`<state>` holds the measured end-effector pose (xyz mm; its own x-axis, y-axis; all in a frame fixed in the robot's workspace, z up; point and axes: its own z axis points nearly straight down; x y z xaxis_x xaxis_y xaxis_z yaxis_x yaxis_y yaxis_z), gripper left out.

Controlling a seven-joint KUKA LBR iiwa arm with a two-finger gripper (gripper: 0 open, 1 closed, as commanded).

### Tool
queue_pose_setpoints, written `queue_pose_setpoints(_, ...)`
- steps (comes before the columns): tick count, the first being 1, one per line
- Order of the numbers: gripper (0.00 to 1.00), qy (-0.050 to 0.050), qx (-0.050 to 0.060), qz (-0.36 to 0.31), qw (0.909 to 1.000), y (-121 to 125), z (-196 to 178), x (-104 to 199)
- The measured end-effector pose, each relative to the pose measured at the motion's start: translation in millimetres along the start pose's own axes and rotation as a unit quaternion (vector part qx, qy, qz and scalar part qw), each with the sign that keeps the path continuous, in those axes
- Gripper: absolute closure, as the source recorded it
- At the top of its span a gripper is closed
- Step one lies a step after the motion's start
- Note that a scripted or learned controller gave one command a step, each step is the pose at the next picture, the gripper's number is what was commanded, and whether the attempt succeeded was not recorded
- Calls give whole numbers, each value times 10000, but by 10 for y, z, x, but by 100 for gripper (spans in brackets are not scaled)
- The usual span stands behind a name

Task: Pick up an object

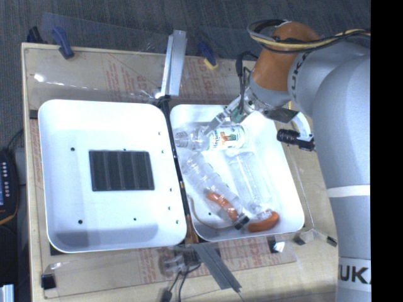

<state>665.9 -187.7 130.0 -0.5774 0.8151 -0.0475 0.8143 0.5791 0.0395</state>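
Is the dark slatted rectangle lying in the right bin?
No, the dark slatted rectangle lies in the left bin; clear bottles fill the right bin.

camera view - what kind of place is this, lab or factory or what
Most likely a robotics lab bench set up for grasping trials: a grey arm reaching over two white bins, clear plastic bottles heaped in the right one, and clamps on the board.

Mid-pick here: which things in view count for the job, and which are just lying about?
For the job:
- hand, low at the right bin's back
- clear plastic bottles in the right bin
- labelled bottle by the hand
- orange-capped bottles near the front

Lying about:
- left bin with its dark ribbed panel
- blue clamps on the bench's back edge
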Motion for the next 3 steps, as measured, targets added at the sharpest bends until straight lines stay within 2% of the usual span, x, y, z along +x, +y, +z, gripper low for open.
queue_pose_setpoints(1, 0, -11, 5, 19, 10000, 54, 10, 23)
queue_pose_setpoints(2, 0, -62, 51, 16, 10000, 108, 12, 69)
queue_pose_setpoints(3, 0, -45, 40, -18, 10000, 104, 14, 54)
